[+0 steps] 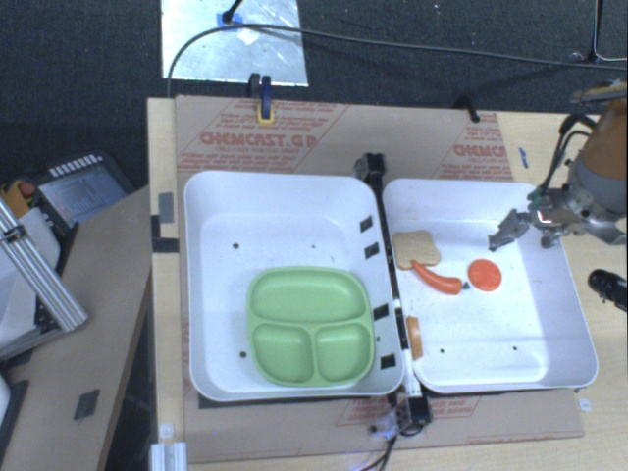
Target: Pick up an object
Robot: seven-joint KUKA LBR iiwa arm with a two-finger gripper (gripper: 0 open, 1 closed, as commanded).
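Hand over the right bin, nothing held.
My hand (507, 234) hangs part-open, empty; the flat round orange-red disc (484, 275) just below could skid aside.

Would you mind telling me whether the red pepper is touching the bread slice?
Touching: the camera view shows the pepper with its tip overlapping the bread edge.

One camera sits high above the light wooden desk (324, 126) and looks down at a slant. It is far enough to take in both shallow white plastic bins, the left bin (211, 209) and the right bin (564, 292), side by side. The far side of the desk is at the top, with dark floor (78, 57) behind it, perhaps carpet. The grey arm (599, 180) comes in from the right.
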